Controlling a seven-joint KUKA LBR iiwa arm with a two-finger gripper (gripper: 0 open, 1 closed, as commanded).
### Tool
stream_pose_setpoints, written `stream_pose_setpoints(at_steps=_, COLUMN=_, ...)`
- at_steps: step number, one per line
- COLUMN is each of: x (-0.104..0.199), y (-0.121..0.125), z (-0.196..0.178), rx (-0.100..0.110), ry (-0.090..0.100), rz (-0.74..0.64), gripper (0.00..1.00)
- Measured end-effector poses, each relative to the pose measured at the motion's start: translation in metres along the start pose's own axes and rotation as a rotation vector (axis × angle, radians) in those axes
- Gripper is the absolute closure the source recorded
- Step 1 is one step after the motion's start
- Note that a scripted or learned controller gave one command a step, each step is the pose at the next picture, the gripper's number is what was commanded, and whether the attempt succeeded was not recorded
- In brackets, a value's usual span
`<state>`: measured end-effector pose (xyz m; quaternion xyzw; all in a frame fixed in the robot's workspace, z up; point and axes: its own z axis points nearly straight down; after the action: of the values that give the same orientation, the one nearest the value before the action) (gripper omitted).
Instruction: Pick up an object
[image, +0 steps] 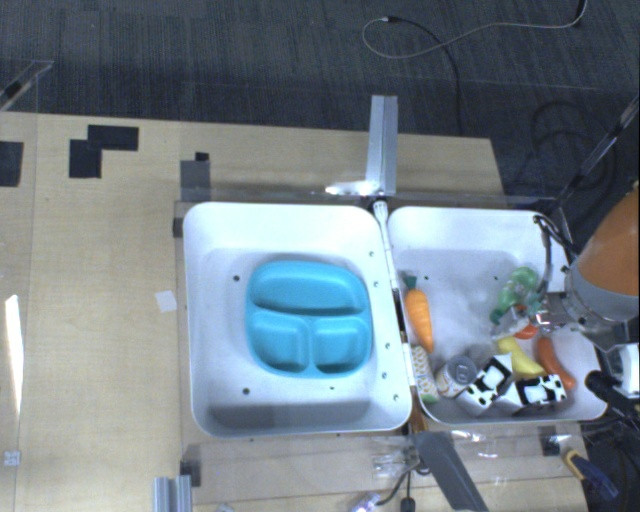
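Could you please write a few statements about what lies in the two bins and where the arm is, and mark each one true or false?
1. A blue divided tray lies in the left bin. True.
2. The carrot lies in the left bin beside the tray. False: it lies in the right bin, near the wall between the bins.
3. The black-and-white toys sit near the right bin's front edge. True.
4. The arm reaches in from the left. False: it enters from the right, over the right bin.
5. The tray holds a banana. False: its compartments hold nothing; a yellow item lies in the right bin.
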<state>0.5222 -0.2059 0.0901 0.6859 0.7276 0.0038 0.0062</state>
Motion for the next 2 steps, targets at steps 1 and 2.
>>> stream_pose_setpoints(at_steps=1, x=0.016, y=-0.028, z=-0.001, rx=-0.006, ry=-0.004, rz=-0.188, gripper=0.00)
stream_pose_setpoints(at_steps=2, x=0.093, y=-0.021, z=-0.006, rx=-0.020, ry=-0.025, rz=-0.284, gripper=0.00)
